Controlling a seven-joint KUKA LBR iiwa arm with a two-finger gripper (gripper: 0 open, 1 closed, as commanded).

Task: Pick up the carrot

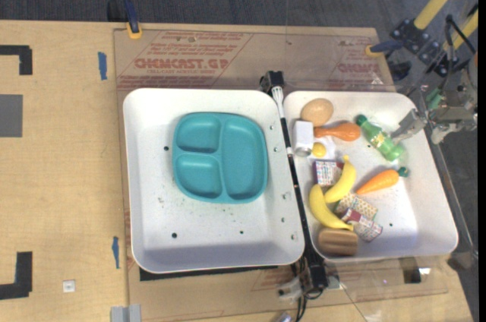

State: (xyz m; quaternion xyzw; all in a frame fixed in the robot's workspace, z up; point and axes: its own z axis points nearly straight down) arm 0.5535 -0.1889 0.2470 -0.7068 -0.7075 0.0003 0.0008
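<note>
The carrot, orange with a small green top at its right end, lies slanted in the right bin, right of centre. My gripper hangs at the bin's upper right edge, above and to the right of the carrot and well apart from it. Its grey tip points down-left toward a green bottle.
Around the carrot in the right bin are a banana, an orange drumstick, a tan egg-shaped piece, small printed packets and a brown block. The left bin holds a teal divided plate.
</note>
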